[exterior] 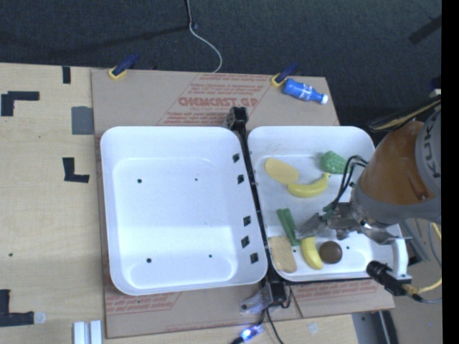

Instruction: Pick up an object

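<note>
While the arm (401, 170) reaches in from the right over the right bin (358, 138), its end effector (324, 224) hangs low above the bin's middle, just above a small brown round object (330, 252) and a short yellow piece (311, 253) that lie side by side near the bin's front edge. Whether the end effector is spread or closed cannot be told from this angle, and nothing can be seen gripped in it. Left of it lies a green stick-shaped item (287, 225), with a tan flat piece (281, 255) just in front of that. Farther back in the same bin sit a yellow lemon-like object (281, 170), a banana (308, 187) just beside it, and a green leafy object (333, 162). The left bin (115, 145) stands alongside, their walls touching. On the cardboard-covered surface (208, 99) behind the bins lies a blue bottle (305, 91).
</note>
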{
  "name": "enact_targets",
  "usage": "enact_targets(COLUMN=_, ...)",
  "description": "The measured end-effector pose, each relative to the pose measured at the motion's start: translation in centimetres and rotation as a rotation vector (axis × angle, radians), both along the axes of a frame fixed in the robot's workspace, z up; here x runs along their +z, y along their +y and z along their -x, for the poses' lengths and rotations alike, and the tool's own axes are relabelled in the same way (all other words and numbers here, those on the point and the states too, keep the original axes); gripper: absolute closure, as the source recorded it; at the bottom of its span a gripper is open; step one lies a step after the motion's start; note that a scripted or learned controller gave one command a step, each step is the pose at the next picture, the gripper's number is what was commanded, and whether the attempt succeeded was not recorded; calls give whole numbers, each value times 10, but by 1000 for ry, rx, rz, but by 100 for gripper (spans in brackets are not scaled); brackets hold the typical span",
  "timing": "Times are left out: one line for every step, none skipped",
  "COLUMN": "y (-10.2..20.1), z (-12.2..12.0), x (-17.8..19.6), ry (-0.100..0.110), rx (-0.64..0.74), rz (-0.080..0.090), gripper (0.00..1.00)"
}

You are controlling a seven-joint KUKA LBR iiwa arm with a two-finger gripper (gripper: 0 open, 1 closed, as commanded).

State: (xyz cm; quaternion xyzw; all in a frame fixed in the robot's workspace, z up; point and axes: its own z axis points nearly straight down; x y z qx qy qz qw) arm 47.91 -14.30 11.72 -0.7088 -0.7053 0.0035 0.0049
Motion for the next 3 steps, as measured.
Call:
enact_targets(y=8, z=-68, x=-34, ry=-12, rx=9, rz=2, gripper=0)
enact_targets(y=-12, z=-137, x=-32, ry=-17, rx=8, rz=4, gripper=0)
enact_targets(y=-40, z=-119, x=-31, ry=-15, rx=5, rz=4, gripper=0)
